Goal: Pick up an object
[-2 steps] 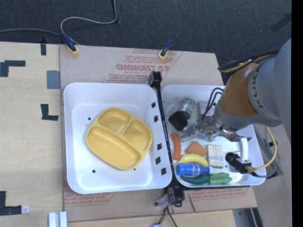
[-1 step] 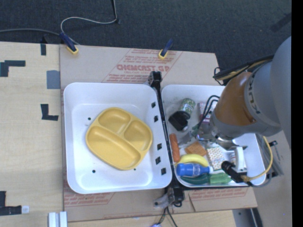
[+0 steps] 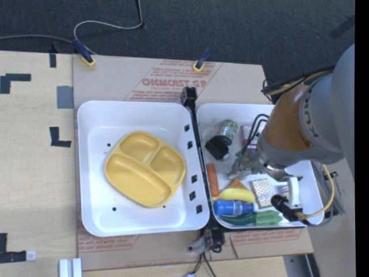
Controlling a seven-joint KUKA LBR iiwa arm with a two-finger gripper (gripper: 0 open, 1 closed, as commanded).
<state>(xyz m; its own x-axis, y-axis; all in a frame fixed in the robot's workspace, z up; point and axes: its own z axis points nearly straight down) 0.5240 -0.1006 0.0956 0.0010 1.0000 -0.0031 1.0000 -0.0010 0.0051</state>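
Bench carries two shallow white bins side by side on a sheet of printed cardboard [image 3: 173,82], which is clipped at its far edge by two yellow-and-blue clamps [image 3: 84,53].

Left bin [image 3: 92,212]: one yellow divided plate [image 3: 145,167] lies flat near the centre, three compartments facing up, set at a slant to the bin walls.

Right bin [image 3: 314,203]: all the small objects are here, crowded toward the near edge and the wall shared with the left bin. A green can [image 3: 228,128] lies near the far edge, with a black object [image 3: 217,147] just beside it toward the shared wall. An orange carrot-shaped piece [image 3: 212,179] lies along the shared wall. At the near edge, a yellow banana-shaped piece [image 3: 235,194] sits on top of a blue object [image 3: 232,207], and a green object [image 3: 266,217] lies touching the blue one toward the near right corner. A small patterned box [image 3: 261,190] lies just beside the banana piece.

Arm: grey body with orange band [image 3: 282,126] enters from the right and covers the middle of the right bin. Gripper [image 3: 241,165] is down inside the bin, between the black object and the banana piece. Finger spacing cannot be told from this view; nothing is seen between them.
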